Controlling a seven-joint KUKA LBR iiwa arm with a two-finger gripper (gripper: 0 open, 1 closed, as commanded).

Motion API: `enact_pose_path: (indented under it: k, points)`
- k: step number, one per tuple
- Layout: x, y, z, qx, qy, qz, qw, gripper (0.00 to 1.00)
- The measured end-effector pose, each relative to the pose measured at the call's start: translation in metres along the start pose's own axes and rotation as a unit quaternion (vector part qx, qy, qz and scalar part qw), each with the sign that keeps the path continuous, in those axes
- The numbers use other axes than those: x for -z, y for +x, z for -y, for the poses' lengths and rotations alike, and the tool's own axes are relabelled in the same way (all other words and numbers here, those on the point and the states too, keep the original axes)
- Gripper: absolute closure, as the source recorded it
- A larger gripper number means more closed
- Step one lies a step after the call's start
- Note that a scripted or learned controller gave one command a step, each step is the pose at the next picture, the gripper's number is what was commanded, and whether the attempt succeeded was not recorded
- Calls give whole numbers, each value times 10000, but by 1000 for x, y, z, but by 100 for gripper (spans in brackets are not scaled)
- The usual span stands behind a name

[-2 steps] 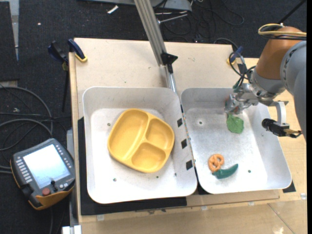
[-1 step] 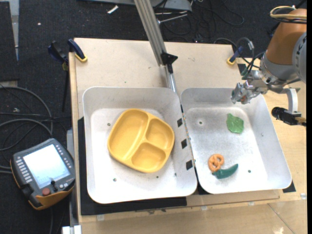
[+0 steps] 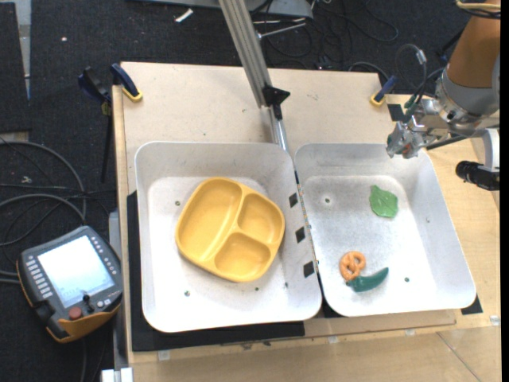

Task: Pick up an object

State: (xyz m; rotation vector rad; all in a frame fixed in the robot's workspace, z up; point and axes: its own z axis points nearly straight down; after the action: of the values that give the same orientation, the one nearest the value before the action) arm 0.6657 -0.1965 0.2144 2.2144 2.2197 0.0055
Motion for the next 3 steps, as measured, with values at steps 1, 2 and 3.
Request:
enact_pose_path:
  k: [1, 2, 3]
  points:
    - [19, 0, -1, -3, 14, -6, 10000, 100]
    - [13, 57, 23, 24, 44, -20, 10000, 100]
    - [4, 109, 40, 23, 46, -19, 10000, 100]
